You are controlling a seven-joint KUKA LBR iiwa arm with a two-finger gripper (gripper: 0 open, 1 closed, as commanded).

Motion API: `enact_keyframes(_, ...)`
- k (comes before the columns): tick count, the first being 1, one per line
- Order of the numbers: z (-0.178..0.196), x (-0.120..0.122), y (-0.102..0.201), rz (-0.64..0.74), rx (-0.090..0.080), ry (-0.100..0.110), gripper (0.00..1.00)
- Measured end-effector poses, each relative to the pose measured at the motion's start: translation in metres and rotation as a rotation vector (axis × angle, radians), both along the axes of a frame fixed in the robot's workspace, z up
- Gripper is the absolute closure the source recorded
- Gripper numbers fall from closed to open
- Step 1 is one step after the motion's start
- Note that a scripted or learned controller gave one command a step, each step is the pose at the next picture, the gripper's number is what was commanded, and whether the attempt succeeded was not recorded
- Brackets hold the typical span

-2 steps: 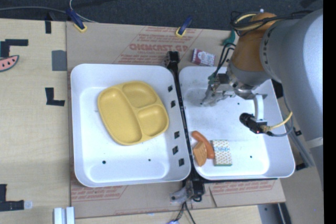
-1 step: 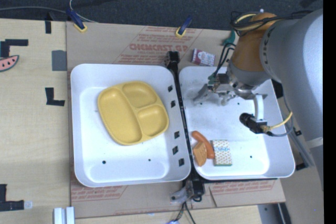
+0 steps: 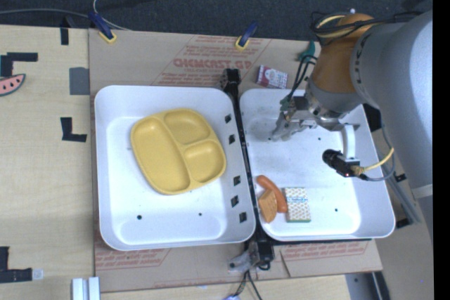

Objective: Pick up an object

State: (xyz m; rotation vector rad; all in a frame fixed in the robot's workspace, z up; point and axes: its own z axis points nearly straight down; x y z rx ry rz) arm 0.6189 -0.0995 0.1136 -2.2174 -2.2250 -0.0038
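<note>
My gripper (image 3: 281, 131) hangs low over the upper middle of the right bin (image 3: 365, 221), its metal fingers pointing down at the white floor with nothing seen between them. Near the bin's front left lie an orange carrot-like piece (image 3: 267, 186), a tan crinkled piece (image 3: 267, 205) and a small patterned white box (image 3: 297, 204), well below the gripper in the view. A yellow three-part plate (image 3: 178, 150) lies in the left bin (image 3: 112, 221).
The grey arm with its orange band (image 3: 337, 60) covers the right bin's upper right. A small red-and-white packet (image 3: 271, 76) lies on the cardboard behind the bins. Black clips sit along the divider between the bins.
</note>
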Motion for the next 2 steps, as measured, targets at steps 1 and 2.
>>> enact_keyframes(1,-0.0001,0.0000,0.0000,0.000,0.000,0.000,0.00)
enact_keyframes(2,0.0089,-0.0003,0.0009,0.001,0.002,0.002,1.00)
